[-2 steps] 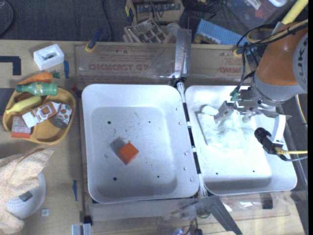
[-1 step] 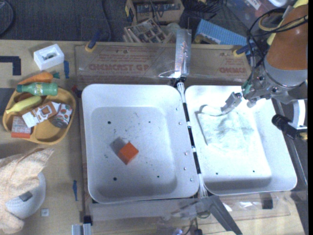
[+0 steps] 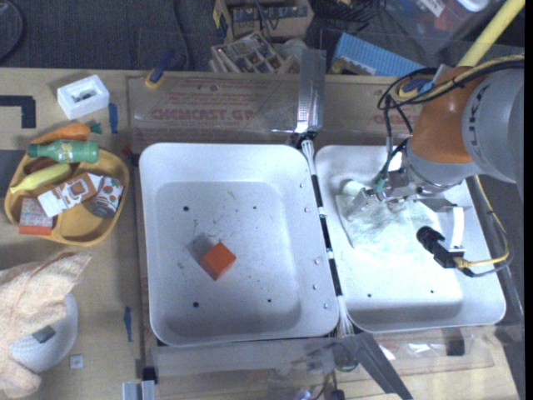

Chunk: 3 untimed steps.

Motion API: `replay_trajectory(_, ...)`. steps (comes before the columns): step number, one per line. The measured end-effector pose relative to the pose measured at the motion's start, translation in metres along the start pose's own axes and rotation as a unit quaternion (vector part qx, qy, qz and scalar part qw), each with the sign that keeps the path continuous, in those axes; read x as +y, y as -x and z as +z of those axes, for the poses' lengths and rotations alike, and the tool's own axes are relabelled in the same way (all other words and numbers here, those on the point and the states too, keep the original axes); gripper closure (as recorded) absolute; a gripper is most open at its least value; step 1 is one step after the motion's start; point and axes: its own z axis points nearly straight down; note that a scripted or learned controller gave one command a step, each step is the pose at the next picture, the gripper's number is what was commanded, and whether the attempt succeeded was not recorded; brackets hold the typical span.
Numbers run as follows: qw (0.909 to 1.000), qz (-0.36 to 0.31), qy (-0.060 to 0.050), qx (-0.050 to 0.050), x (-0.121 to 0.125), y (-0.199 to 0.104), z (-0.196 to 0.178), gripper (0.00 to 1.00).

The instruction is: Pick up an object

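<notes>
A wooden table (image 3: 250, 111) carries two white bins. The jaws (image 3: 379, 192) hang low over the right bin (image 3: 416, 294), near its far left corner (open or closed, I cannot tell). An orange block (image 3: 220, 260) lies mid-floor in the left bin (image 3: 225, 165).

My arm (image 3: 491, 127): grey casing | orange band (image 3: 441, 136) above the wrist | black and yellow cables (image 3: 416, 86) looped alongside

The grey arm (image 3: 491, 132) enters from the frame's right, its orange band (image 3: 441, 136) above the wrist, angled down-left; the claw (image 3: 371, 194) sits low at centre right, blurred.
</notes>
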Motion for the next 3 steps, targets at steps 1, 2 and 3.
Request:
replay_trajectory(1, 0.9992, 0.041, 0.000, 0.000, -0.002, 0.054, -0.077, 0.00)
replay_trajectory(2, 0.9980, 0.064, -0.002, 0.001, 0.033, 0.011, -0.033, 0.00)
replay_trajectory(3, 0.9974, 0.072, 0.000, -0.001, 0.002, 0.054, -0.091, 0.00)
